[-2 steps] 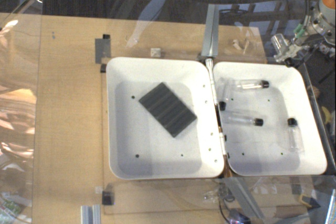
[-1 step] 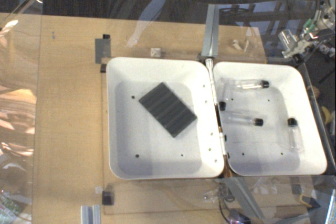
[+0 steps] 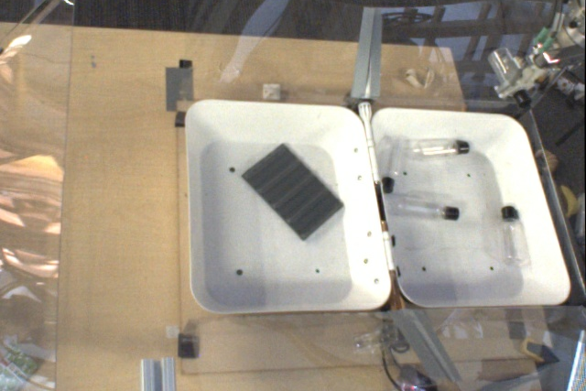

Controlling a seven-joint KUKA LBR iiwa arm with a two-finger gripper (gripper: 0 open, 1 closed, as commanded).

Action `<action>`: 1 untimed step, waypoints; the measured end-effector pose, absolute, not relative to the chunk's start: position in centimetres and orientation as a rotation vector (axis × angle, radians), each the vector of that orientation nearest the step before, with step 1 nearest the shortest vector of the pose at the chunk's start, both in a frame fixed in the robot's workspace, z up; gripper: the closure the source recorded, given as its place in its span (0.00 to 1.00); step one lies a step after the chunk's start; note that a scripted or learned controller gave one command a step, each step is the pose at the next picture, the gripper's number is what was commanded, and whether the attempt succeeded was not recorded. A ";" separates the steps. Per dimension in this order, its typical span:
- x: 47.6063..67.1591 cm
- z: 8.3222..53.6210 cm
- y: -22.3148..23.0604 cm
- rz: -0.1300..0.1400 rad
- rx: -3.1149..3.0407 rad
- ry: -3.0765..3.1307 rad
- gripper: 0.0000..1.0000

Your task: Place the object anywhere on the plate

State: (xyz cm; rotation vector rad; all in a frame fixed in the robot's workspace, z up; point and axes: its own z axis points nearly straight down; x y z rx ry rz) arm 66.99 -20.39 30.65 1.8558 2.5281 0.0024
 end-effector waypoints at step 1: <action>67.0 30.5 -20.3 0.002 1.829 2.547 1.00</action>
